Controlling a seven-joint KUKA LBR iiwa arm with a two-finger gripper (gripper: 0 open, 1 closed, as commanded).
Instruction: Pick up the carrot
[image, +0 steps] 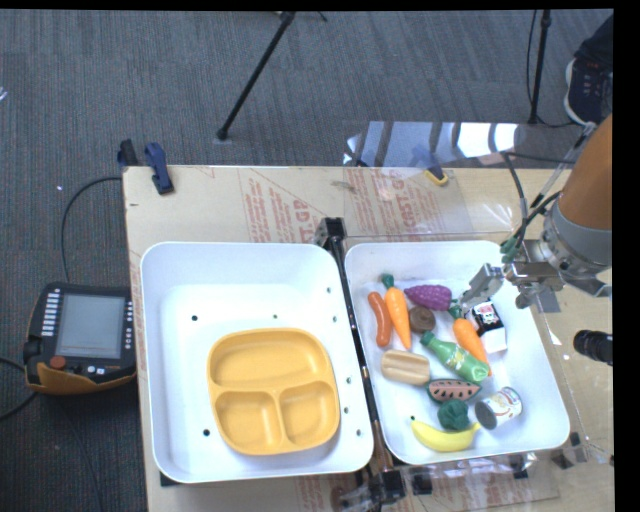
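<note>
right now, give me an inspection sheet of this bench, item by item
surface: wooden bench bearing two shallow white bins; left bin, right bin
job's things: two orange carrots in the right bin, a long one beside a red sausage, a shorter one nearer the gripper
clutter: yellow divided plate in the left bin; purple grapes, green bottle, bread roll, banana, tin can in the right bin
grippers: gripper above the right bin's upper right part, holding nothing that can be seen
cables: black cable running to the teach pendant
surroundings: grey carpet, tripod leg
</note>
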